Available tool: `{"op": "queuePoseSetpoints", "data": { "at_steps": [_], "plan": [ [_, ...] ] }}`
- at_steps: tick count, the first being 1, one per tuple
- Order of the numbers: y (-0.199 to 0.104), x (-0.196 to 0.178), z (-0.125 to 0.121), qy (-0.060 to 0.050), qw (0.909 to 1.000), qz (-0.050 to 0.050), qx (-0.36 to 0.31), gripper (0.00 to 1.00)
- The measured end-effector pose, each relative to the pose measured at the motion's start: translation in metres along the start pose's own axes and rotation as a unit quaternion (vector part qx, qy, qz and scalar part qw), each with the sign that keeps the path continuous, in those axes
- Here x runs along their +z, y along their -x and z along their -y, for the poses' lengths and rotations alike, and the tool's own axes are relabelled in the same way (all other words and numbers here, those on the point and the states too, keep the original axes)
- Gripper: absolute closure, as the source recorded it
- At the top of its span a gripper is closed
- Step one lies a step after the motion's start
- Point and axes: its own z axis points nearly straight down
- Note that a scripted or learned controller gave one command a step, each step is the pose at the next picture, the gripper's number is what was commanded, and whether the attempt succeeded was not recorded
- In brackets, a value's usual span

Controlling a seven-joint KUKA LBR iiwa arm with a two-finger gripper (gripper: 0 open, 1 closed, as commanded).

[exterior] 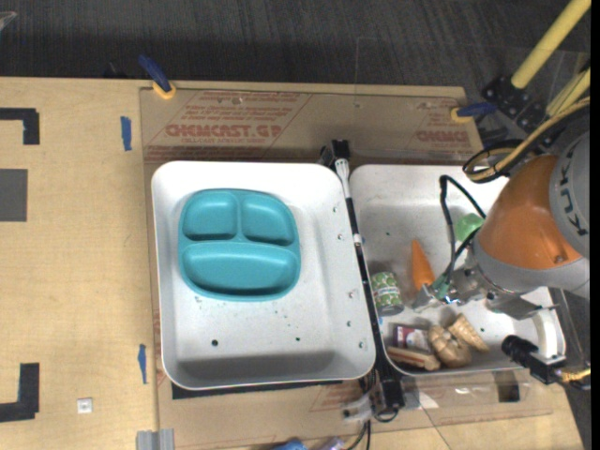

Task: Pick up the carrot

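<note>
teal divided plate [239, 243] in left white bin [187, 345], green-patterned can [385, 291] and tan pastries [453, 337] in right bin [394, 195]

The arm [548, 242] was grey with a broad orange band above the wrist; black cables looped along it, beside a yellow hose

Dark grey carpet floor [281, 22] runs above the tabletop [75, 279]. Tabletop is light wood w/ black tape marks [23, 125] near its left edge. Blue clamp [155, 75] at its top edge.
</note>
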Motion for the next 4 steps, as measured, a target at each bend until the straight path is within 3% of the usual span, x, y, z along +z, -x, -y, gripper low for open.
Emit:
{"op": "queuePoseSetpoints", "data": {
  "at_steps": [1, 2, 3, 4],
  "plan": [
    [0.014, 0.012, -0.064, -0.003, 0.9933, 0.003, 0.116, 1.00],
    [0.012, 0.014, -0.063, -0.005, 0.9933, 0.001, 0.115, 0.00],
    [0.013, 0.002, -0.065, -0.002, 0.9935, 0.003, 0.114, 1.00],
    [-0.039, -0.081, -0.105, -0.008, 0.9999, -0.001, -0.009, 1.00]
  ]
}}
